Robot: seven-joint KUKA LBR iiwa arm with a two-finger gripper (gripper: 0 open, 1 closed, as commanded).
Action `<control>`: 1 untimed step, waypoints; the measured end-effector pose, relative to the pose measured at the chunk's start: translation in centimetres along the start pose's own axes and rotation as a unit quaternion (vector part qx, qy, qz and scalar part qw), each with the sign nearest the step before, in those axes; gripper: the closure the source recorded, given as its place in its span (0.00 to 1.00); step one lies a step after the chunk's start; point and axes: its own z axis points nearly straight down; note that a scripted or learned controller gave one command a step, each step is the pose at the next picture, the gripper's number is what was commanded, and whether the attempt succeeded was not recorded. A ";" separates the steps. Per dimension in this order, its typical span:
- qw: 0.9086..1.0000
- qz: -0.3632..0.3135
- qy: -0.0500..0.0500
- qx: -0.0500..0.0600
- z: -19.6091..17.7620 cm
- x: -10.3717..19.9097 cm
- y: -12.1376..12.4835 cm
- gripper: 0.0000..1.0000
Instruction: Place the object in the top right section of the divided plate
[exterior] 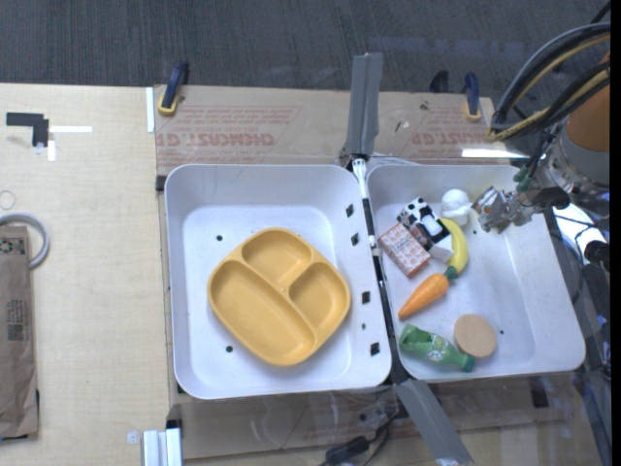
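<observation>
Gripper (497, 212) over right bin's (543, 289) upper edge, grip state unreadable; smooth yellow divided plate (279, 296) lies unobstructed, frame centre.

Yellow divided plate (279, 295): three sections, lying flat, rotated askew, centre of left bin (194, 260). Object to place not identifiable; several small items lying in right bin (534, 289).

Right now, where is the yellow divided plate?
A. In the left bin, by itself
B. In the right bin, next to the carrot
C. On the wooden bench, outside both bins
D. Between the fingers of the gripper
A: the plate lies alone in the left bin, while the carrot is in the right bin.
</observation>
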 end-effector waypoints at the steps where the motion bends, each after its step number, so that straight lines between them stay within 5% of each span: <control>1: 0.994 -0.106 0.000 -0.002 7.9 5.9 2.4 1.00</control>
